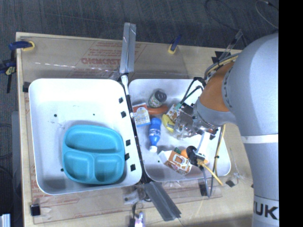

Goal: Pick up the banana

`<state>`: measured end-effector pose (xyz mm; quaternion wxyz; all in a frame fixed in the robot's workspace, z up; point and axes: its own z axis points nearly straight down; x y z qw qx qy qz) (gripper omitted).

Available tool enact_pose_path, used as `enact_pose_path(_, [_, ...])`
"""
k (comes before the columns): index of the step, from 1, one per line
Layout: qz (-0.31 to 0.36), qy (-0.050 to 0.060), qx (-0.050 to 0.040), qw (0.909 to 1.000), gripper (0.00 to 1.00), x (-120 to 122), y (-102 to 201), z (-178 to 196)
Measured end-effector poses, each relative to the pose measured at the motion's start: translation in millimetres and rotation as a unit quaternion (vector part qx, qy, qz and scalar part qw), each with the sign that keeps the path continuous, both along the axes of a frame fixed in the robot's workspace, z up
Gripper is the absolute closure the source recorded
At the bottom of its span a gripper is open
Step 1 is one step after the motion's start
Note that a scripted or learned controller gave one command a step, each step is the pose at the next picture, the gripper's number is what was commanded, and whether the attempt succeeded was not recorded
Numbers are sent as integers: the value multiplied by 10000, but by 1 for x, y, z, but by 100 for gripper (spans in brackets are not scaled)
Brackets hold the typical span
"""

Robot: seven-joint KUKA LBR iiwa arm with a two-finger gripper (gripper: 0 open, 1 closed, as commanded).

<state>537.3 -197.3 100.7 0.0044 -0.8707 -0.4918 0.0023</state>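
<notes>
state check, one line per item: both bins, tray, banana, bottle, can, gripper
left bin: holds the blue tray
blue tray: flat, right way up, compartments bare
right bin: cluttered with small items
banana: lying in the right bin, partly hidden by the gripper
blue bottle: on its side, white cap on
can: lying in the right bin, by its far wall
gripper: low in the right bin, at the banana

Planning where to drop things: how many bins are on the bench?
2: the left bin holds a blue tray; the right bin holds the clutter, with the gripper over it.
</notes>
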Motion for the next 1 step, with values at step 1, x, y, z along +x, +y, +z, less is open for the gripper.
enact_pose_path(1, [-1026,-15,-21,9947,100,109,46,-9])
